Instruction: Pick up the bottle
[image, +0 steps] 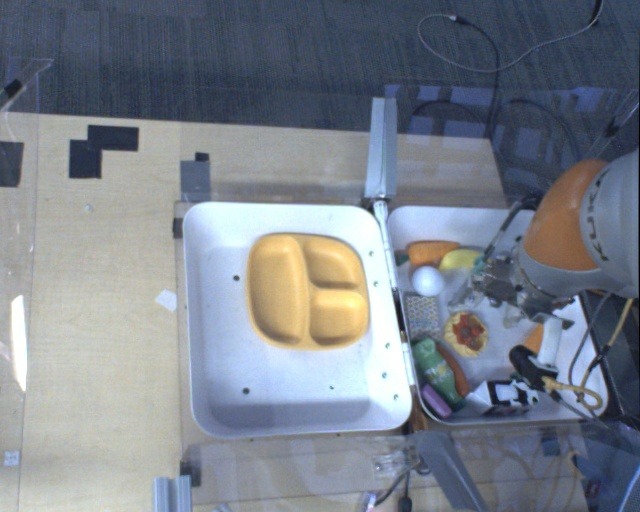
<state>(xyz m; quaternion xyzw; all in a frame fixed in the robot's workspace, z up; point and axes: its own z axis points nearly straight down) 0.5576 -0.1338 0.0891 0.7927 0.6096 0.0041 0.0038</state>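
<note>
A small green bottle (431, 360) lies in the right bin (500, 216) near its left wall, toward the front. My gripper (493, 284) hangs over the middle of that bin, up and to the right of the bottle and apart from it. It is just above a round red and yellow pizza-like piece (466, 333). Nothing shows between its tips.
The right bin also holds an orange carrot (432, 250), a yellow-green fruit (460, 260), a white ball (428, 281), a grey mesh piece (423, 312), a brown sausage (458, 376) and a purple item (436, 401), crowding the bottle. A yellow compartment tray (305, 290) sits in the left bin (215, 340).
</note>
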